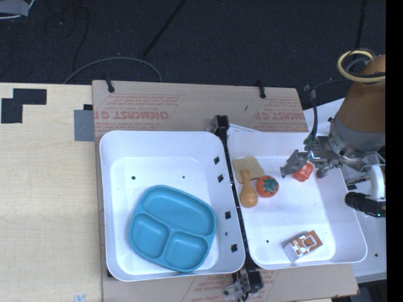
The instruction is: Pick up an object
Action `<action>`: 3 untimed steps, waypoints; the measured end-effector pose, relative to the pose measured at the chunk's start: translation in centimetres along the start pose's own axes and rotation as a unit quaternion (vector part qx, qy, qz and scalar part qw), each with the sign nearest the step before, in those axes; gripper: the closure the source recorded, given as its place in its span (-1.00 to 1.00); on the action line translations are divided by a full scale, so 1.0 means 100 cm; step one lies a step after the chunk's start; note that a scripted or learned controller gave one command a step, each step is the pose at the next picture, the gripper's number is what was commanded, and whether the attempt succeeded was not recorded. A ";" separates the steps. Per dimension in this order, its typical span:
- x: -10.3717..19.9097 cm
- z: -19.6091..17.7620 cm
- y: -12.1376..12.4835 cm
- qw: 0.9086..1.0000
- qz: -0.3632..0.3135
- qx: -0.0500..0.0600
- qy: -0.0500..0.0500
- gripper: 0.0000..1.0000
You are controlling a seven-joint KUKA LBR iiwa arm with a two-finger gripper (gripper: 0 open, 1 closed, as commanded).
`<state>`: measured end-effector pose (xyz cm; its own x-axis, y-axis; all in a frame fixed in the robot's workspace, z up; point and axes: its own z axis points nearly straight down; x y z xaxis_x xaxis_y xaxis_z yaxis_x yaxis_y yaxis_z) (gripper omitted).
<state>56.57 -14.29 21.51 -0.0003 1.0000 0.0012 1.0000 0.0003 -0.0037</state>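
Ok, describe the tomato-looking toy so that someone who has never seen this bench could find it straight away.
Look in the right-hand white bin, the one without the blue tray. Near that bin's left wall, beside the divider, sits a small round red toy tomato with a green top. It touches a tan, pear-shaped piece; it is the round red thing there.
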 end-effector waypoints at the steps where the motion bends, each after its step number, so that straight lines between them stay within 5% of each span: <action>1: -0.006 0.055 -0.007 1.000 0.000 0.000 0.000 -1.00; 2: 0.001 0.114 -0.003 1.000 0.000 0.001 0.000 -1.00; 3: 0.002 0.128 -0.004 1.000 0.001 0.001 0.000 -1.00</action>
<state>56.13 -14.12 8.71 0.0018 1.0000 0.0015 1.0000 -0.0018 -0.0049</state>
